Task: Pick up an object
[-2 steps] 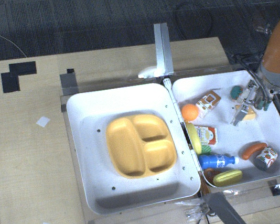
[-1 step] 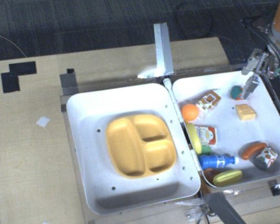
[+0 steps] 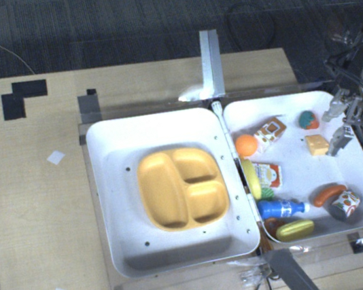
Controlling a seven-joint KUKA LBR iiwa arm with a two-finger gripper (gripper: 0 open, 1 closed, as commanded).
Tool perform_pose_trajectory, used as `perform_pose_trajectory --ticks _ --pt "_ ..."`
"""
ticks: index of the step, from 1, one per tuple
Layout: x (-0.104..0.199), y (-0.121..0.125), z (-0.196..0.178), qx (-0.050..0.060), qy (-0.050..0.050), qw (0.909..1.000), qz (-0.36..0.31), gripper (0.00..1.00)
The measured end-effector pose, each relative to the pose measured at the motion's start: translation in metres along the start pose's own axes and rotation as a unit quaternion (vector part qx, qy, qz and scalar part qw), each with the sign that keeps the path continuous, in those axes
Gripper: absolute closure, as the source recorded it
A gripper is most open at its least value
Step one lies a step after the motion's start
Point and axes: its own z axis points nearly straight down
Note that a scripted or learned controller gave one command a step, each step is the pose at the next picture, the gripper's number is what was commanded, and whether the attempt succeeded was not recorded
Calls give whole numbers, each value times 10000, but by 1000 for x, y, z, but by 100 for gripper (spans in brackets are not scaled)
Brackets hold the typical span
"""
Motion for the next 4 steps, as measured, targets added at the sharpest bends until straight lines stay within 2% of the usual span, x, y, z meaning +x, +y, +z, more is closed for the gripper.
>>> perform_pose_trajectory --ticks 1,2,3,4 --pt "-17 8 63 1 17 9876 1573 0" --pt "-45 18 67 0 3 9310 3651 0" --pt "-33 42 83 6 14 8788 4771 0" --pt "-43 97 120 -8 1 9226 3857 0"
